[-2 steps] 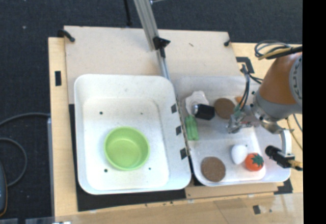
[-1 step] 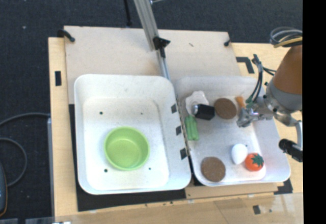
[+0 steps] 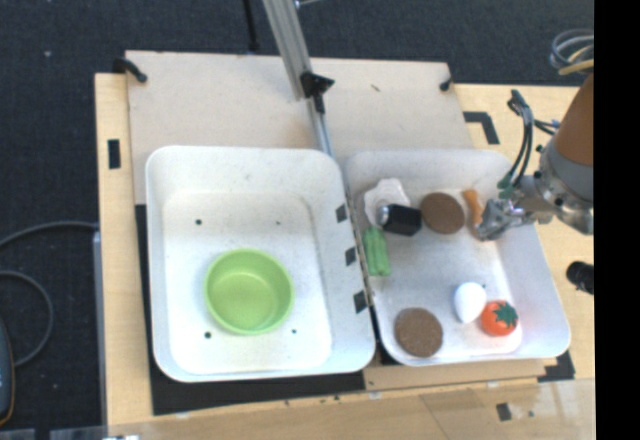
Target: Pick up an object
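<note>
On the tan desk (image 3: 115,228), over dark carpet, the left bin (image 3: 170,178) holds a lime-green bowl (image 3: 248,291) (mouth up). In the right bin (image 3: 540,278), a green bar (image 3: 376,251) lies lengthwise front-to-back beside a black block (image 3: 402,219), brown discs (image 3: 442,213), a white egg (image 3: 468,301) and a strawberry (image 3: 499,317). The gripper (image 3: 492,218) hovers at the bin's right side.

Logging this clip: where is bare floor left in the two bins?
Left bin: bare all around the green bowl. Right bin: a bare patch mid-floor between brown disc and white egg; crowded along top and bottom.
</note>
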